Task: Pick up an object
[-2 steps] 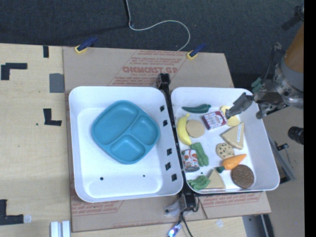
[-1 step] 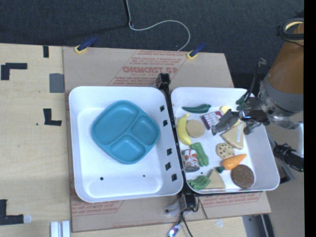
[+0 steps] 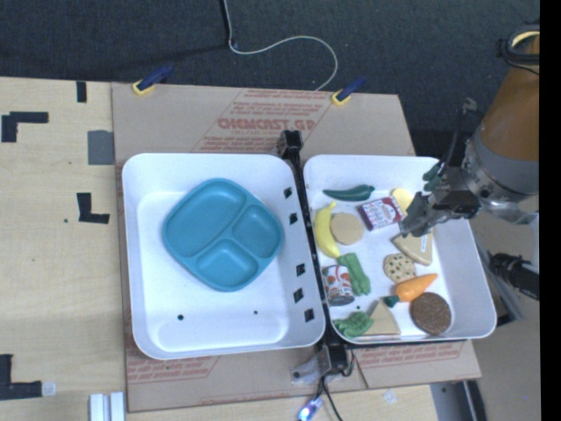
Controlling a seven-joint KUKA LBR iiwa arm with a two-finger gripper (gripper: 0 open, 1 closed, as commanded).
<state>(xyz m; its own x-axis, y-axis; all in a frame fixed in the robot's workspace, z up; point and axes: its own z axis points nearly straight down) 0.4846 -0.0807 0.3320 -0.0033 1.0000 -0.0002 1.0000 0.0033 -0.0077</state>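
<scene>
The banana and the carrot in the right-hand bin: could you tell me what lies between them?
In the camera view, between the banana and the carrot lie a green bean-like piece and a chocolate-chip cookie.

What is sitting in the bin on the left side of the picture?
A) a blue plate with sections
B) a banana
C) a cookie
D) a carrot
A: the blue plate with three sections lies in the left bin, while the banana, carrot and cookie all lie in the right bin.
</scene>
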